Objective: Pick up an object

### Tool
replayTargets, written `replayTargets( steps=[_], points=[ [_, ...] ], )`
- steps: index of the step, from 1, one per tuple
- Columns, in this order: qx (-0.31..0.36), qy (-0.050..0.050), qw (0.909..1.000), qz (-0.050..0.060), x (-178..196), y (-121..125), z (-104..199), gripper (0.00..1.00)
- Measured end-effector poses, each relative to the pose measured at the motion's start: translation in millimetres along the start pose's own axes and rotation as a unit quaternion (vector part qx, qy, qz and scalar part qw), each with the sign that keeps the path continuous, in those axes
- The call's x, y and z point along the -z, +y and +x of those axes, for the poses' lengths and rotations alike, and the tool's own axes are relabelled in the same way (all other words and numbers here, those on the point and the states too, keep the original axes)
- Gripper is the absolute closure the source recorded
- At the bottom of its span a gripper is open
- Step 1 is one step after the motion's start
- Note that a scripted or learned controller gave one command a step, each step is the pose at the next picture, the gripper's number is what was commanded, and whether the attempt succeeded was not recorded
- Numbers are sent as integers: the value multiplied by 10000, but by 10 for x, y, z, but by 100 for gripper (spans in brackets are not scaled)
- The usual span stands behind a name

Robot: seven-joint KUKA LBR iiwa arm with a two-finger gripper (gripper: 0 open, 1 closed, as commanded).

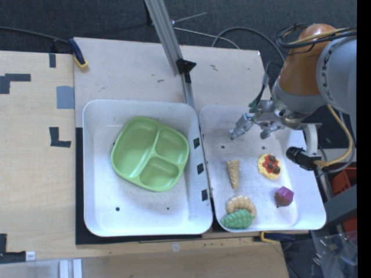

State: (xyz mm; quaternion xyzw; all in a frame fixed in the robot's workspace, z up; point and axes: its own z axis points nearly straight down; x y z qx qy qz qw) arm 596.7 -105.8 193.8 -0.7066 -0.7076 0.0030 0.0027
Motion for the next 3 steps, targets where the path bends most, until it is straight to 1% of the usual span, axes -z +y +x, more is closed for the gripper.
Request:
replayTargets(
  steps=[1,2,3],
  points=[
    [-2,2,10000,5,-636,-46,-41,0],
    [2,-8,10000,-38,-1062,-42,-39,0],
    [7,2,10000,-32,-952,-43,-29,100]
  ],
)
